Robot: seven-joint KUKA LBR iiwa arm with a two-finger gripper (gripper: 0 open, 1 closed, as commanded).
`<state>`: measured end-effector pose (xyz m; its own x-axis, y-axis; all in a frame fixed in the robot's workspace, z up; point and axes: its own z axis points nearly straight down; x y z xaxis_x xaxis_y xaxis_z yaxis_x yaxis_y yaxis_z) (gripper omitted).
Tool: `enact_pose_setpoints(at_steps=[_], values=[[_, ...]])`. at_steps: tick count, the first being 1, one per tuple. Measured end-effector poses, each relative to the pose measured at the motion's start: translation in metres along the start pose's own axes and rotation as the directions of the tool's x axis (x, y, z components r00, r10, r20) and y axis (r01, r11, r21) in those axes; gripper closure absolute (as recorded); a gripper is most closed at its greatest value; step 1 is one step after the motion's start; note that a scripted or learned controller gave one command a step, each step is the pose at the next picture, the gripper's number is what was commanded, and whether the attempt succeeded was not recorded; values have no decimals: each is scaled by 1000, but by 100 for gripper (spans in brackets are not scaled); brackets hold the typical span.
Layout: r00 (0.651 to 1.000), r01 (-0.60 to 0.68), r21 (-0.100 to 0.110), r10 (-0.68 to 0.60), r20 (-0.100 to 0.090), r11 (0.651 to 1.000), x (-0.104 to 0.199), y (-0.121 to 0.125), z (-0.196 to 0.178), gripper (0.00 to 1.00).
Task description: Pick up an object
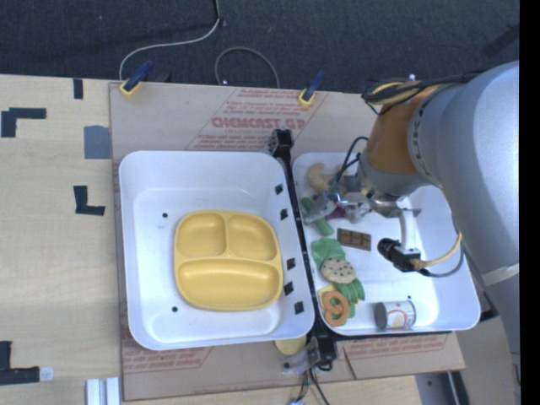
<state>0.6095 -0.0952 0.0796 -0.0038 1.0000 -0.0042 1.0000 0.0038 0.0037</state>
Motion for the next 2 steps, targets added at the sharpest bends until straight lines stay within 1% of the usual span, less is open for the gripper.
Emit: enact_pose_setpoints(at_steps=[1,2], values=[[1000,-1,-2,1,-1,1000,-1,0,-17,100],[1000,1,-1,-1,-6,1000,36,-21,-110,100]])
